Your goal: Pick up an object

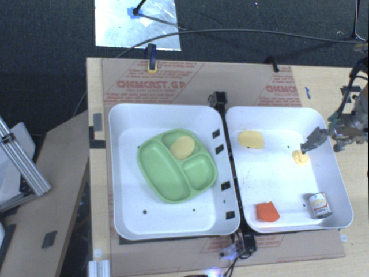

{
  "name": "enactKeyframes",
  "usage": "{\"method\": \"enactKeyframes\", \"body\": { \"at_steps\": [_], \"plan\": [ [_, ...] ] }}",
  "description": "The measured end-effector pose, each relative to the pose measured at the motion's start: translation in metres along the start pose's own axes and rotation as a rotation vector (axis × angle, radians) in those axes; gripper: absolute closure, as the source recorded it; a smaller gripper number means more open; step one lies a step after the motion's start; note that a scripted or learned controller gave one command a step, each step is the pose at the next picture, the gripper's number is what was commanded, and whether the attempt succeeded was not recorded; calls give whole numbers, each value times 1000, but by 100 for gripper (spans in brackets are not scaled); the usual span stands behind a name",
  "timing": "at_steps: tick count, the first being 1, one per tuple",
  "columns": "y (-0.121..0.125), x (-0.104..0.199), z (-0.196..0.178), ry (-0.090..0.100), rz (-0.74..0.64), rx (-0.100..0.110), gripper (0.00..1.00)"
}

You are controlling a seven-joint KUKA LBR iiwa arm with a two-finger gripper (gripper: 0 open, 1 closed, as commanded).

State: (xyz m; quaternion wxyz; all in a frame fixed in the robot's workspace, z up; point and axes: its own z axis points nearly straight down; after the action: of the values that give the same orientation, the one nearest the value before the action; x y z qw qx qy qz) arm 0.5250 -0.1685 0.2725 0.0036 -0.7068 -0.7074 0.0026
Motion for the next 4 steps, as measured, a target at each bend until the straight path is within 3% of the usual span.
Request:
{"method": "enactKeyframes", "body": {
  "at_steps": [1, 4],
  "plan": [
    [2, 1, -5, -2, -3, -10, 0],
    [6, -6, 163, -1, -1, -8, 0]
  ]
}}
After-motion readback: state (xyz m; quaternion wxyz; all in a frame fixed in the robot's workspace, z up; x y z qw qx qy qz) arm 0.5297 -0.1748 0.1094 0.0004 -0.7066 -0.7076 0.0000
